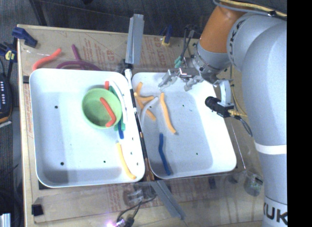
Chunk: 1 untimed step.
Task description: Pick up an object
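Grey arm (258, 84) hides the right bin's (195, 167) far corner; end effector (176, 80) spread apart, holding nothing.

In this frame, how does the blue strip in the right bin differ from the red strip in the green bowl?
The blue strip lies flat on the floor of the right bin, while the red strip sits inside the green bowl in the left bin. The blue one is nearly straight; the red one bends like a hook. Both are slim, flexible-looking pieces lying apart from the tool.
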Motion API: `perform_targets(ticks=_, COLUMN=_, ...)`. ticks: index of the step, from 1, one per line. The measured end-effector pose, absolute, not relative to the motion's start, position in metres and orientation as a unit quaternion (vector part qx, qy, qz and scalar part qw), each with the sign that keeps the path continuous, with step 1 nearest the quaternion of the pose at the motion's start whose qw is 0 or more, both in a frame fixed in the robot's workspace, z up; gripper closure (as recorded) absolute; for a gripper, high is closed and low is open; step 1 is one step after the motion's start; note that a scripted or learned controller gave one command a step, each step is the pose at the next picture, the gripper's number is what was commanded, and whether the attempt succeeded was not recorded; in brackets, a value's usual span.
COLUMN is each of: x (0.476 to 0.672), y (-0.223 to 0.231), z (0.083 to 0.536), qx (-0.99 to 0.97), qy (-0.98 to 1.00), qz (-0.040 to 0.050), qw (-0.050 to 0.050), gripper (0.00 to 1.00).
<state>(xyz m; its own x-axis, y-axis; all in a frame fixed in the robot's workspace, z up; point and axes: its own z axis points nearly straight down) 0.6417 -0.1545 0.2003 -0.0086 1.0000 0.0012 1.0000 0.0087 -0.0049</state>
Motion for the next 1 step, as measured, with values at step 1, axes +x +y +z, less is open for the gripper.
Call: perform_targets(ticks=1, x=0.6463, y=-0.1503, z=0.1104, qx=-0.666, qy=-0.746, qz=0.0005, qw=0.002, gripper=0.00)
